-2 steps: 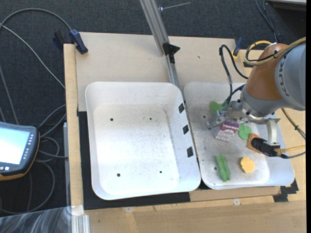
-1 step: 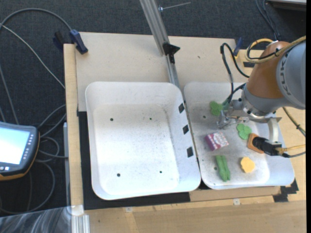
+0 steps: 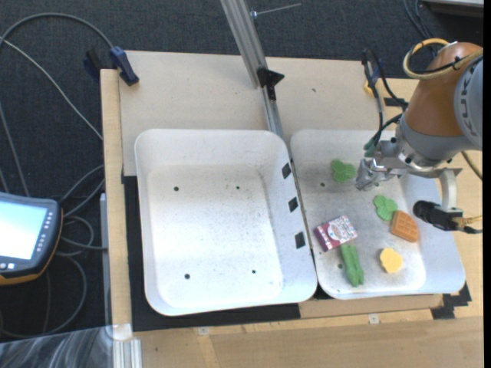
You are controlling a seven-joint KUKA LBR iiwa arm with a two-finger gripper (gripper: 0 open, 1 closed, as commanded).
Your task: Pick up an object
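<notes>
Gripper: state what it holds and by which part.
Nothing visibly held. The gripper is low in the right bin, beside a green piece.

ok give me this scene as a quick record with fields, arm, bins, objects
arm: reaches in from the right, end effector low over the right bin
left bin: bare white floor
right bin items: green piece, second green piece, orange waffle-like block, yellow piece, pink and white box, long green piece
nearest item to end effector: green piece
held: nothing visibly between the fingers
</notes>
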